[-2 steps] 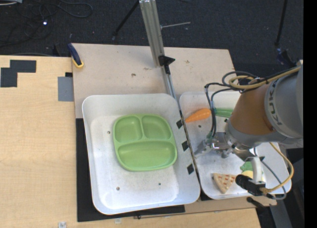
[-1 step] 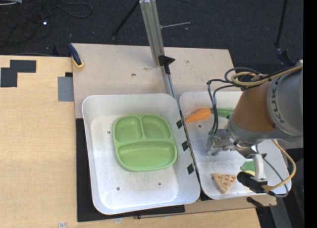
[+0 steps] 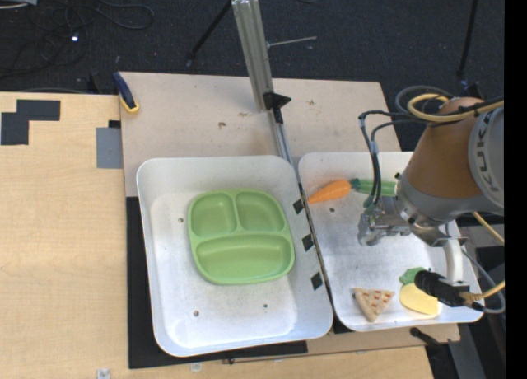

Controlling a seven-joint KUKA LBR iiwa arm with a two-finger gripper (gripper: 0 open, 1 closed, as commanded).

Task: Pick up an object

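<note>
Hovering low in the right bin (image 3: pixel 346 311), my gripper (image 3: pixel 372 231) is carrying nothing I can see; its opening I cannot tell. Nothing is lifted yet. Toy carrot (image 3: pixel 328 191) is lying just up-left of it, pizza slice (image 3: pixel 372 302) below.

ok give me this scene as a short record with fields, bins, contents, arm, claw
left bin: holds a green divided plate
right bin: holds a toy carrot, a pizza slice and a yellow fruit piece
arm: reaches in over the right bin
claw: above the bin floor, below the carrot; nothing seen between its fingers
</note>
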